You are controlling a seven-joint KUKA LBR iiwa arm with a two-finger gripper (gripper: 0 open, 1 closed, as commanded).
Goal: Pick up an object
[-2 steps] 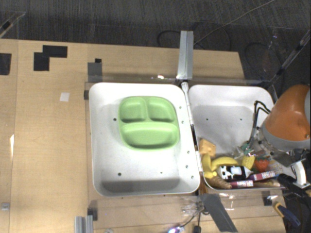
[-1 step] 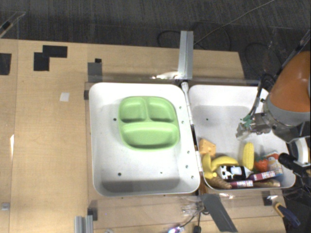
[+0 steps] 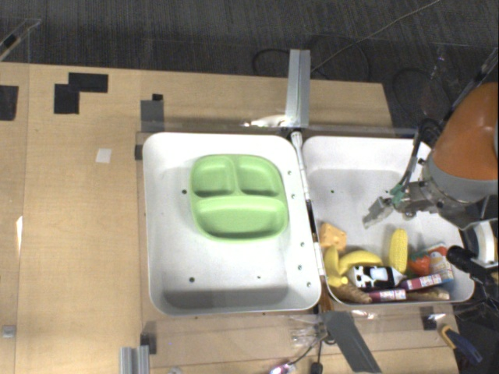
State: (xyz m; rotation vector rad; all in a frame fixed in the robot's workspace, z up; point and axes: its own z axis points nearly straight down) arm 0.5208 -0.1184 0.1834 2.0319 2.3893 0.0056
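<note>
My gripper (image 3: 387, 208) hangs over the middle of the right bin (image 3: 351, 166), just above and left of a yellow corn cob (image 3: 398, 248). Its fingers look spread open with nothing between them. Along the bin's front edge lies a pile: a yellow banana (image 3: 353, 260), an orange wedge (image 3: 334, 235), a black and white toy (image 3: 368, 276), a red piece (image 3: 422, 265) and a dark bar (image 3: 404, 291). The grey arm with its orange band (image 3: 468, 142) covers the bin's right side.
The left bin (image 3: 160, 209) holds a green divided plate (image 3: 237, 195). A metal post (image 3: 299, 84) stands behind the seam between the bins. Bare white floor shows in the back half of the right bin.
</note>
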